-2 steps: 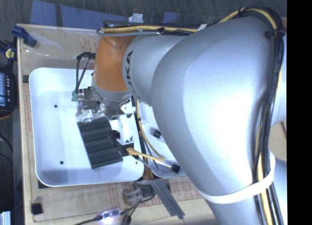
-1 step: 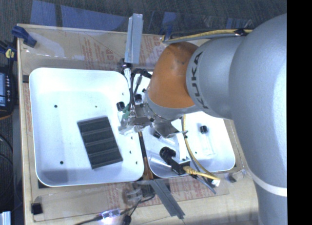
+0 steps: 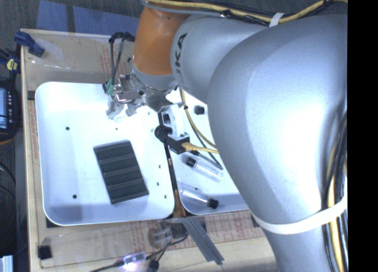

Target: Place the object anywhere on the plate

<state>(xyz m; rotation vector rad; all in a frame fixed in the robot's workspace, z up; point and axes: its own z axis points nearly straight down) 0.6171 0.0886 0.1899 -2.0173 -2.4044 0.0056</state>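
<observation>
A dark grey ribbed rectangular plate (image 3: 121, 172) lies flat in the left bin (image 3: 59, 147), towards its front middle. My gripper (image 3: 120, 104) hangs over the back of the left bin, up and slightly left of the plate and apart from it. A small green bit (image 3: 110, 88) shows at the gripper's left side; I cannot make out what it is. Two clear tube-like objects with dark ends (image 3: 204, 167) (image 3: 198, 197) lie in the visible strip of the right bin (image 3: 207, 209). The arm hides most of that bin.
The grey arm with its orange band (image 3: 156, 41) covers the right half of the view. A black bracket with a yellow cable (image 3: 174, 138) hangs over the divider between the bins. Metal clutter (image 3: 183, 235) lies on the bench in front of the bins.
</observation>
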